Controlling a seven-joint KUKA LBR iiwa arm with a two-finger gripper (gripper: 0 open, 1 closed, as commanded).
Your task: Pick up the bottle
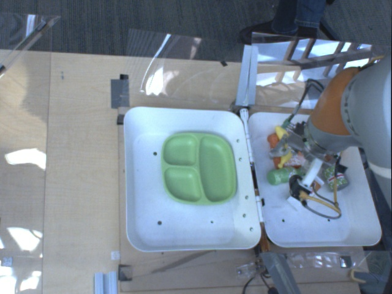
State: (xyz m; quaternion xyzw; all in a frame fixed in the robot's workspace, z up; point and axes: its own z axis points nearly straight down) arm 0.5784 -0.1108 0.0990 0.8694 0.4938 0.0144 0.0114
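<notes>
My wooden bench (73, 164) carries a left bin (138, 225) with a green tray (200, 167). In the right bin (355, 225), what looks like the green bottle (280, 177) lies just left of the gripper (304, 164). Whether the gripper is gripping anything I cannot tell.

A green 3-compartment plate (201, 167) lies at the middle of the white left bin (141, 225). The right bin (355, 231) sits at its 3 o'clock.

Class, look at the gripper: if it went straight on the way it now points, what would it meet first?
Likely the small coloured clutter just beneath the gripper in the right bin; the green item lies beside that line. Depth is unclear from this slant.
</notes>
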